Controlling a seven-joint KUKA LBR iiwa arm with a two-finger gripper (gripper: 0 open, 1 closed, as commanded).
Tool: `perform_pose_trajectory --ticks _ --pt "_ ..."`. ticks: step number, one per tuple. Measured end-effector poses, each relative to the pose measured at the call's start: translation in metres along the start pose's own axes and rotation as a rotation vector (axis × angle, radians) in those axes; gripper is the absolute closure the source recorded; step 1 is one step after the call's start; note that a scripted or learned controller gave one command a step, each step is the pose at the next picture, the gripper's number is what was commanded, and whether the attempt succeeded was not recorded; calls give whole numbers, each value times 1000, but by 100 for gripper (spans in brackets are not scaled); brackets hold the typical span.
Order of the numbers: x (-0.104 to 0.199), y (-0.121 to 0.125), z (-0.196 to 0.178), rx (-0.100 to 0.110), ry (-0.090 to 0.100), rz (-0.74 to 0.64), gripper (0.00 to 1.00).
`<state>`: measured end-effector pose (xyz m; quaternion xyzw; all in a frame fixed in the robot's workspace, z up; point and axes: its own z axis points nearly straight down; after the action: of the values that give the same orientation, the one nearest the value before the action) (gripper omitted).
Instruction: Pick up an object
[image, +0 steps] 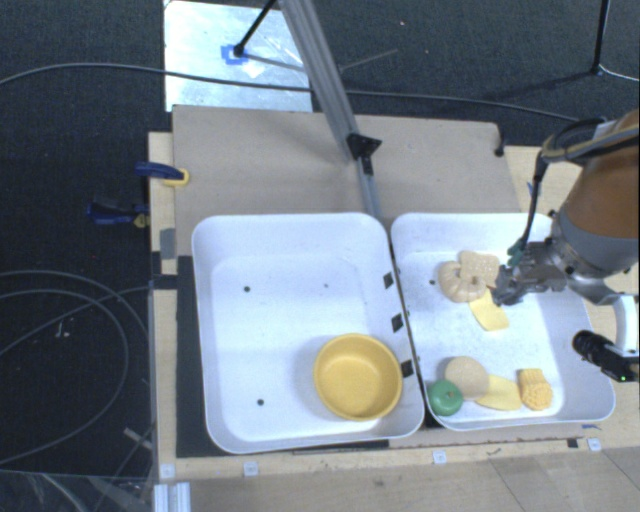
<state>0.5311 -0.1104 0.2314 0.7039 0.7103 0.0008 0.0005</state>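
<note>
Two white bins side by side on the desk (300, 160). Using the yellow bowl (358, 376) in the left bin (250, 250) as marker: across the divider in the right bin (420, 240) lie six items. Just right of the bowl sits one green ball (445, 398), one beige round (467, 376), one yellow wedge (499, 397), one orange waffle piece (536, 389). Up-right: one tan lumpy toy (466, 276) and one yellow slice (490, 314). The jaws (508, 288) hover over that slice's top edge, just beside the tan toy; open or closed, cannot tell.

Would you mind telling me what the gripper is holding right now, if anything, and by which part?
It cannot be told. The gripper sits low in the right bin, beside the beige lumpy piece and above the pale yellow slice.
</note>
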Motion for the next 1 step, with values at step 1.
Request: perform_pose_trajectory --ticks 1 --pt "53 13 -10 -1 1 -1 100"
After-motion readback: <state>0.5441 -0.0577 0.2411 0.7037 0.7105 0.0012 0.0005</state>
